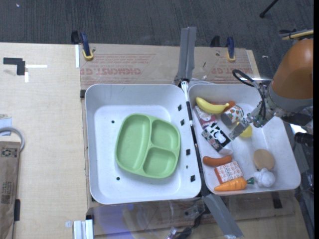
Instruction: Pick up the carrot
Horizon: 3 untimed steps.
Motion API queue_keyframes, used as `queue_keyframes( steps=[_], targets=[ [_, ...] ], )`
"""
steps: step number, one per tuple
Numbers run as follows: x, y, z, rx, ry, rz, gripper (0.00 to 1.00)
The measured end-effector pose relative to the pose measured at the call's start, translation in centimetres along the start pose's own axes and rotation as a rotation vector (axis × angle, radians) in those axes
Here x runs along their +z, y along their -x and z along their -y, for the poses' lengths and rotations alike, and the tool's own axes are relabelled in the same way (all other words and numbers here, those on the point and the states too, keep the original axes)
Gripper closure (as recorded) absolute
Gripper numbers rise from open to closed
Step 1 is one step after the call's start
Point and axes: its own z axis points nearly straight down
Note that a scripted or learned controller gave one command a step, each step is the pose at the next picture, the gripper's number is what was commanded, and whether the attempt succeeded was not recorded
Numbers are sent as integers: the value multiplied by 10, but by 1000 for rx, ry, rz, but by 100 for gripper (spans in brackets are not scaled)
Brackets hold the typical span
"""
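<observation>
The carrot (232, 184), orange with a green stub at its right end, lies along the near wall of the right bin (286, 133). My gripper (243, 127) hangs over the upper middle of that bin, well behind the carrot and apart from it. It sits just above a small yellow item (246, 132) and beside a red and white object (232, 115). Nothing from the bin is seen held in it.
The right bin also holds a banana (212, 105), a black and white packet (215, 134), a sausage (218, 160), a small red patterned box (228, 172) touching the carrot, a tan round piece (263, 159) and a white lump (265, 178). A green divided plate (148, 145) lies in the left bin (99, 133).
</observation>
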Motion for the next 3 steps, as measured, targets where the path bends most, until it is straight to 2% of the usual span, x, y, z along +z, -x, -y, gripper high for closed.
queue_keyframes(
  steps=[1,2,3],
  targets=[
    [-41,-20,57,-349,0,-1,0],
    [-50,-19,56,-346,3,1,100],
    [-50,-19,56,-346,2,1,0]
  ],
)
